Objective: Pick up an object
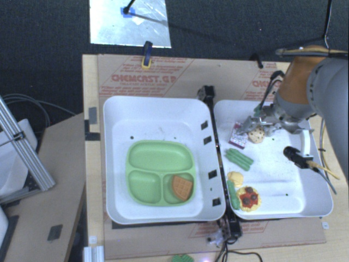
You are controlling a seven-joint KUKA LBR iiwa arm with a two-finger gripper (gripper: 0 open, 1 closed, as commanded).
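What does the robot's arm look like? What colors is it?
The arm is big, round and smooth, mostly grey, with an orange band above the wrist. At its end sits a small metal-looking gripper. A thin dark cable curves alongside the wrist.

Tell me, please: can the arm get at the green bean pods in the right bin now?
Probably yes. The green bean pods lie uncovered on the floor of the right bin, apart from the cookie, and the gripper hangs close above that bin.
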